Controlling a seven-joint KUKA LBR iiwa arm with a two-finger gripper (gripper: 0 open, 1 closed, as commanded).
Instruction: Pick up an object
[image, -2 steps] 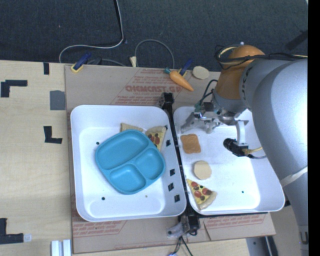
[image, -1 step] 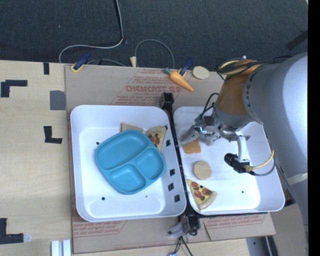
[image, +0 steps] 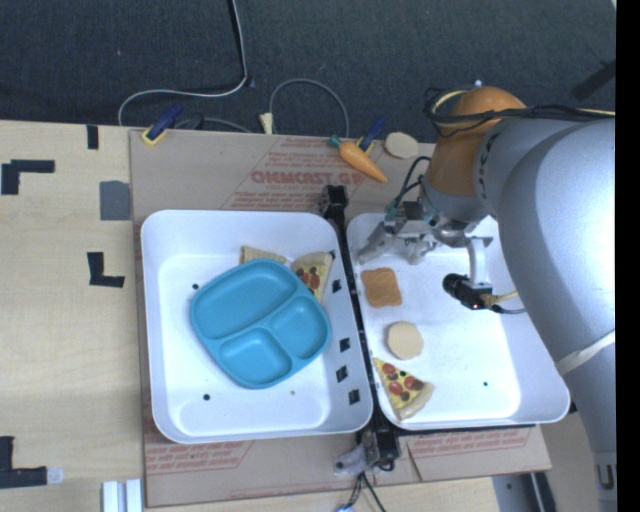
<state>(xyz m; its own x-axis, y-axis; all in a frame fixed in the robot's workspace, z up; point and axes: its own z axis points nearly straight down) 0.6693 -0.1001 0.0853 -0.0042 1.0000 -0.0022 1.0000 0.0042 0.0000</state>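
My gripper hangs at the far left corner of the right bin, its fingers apart with nothing between them. Just in front of it a brown toast square lies on the bin floor. Nearer the front of the same bin are a round beige biscuit and a pizza slice. In the left bin a blue divided plate lies over the edge of another pizza slice.
An orange toy carrot and a pale round piece lie on the cardboard behind the bins. The grey arm covers the right bin's far right side. Cables run across the dark floor at the back.
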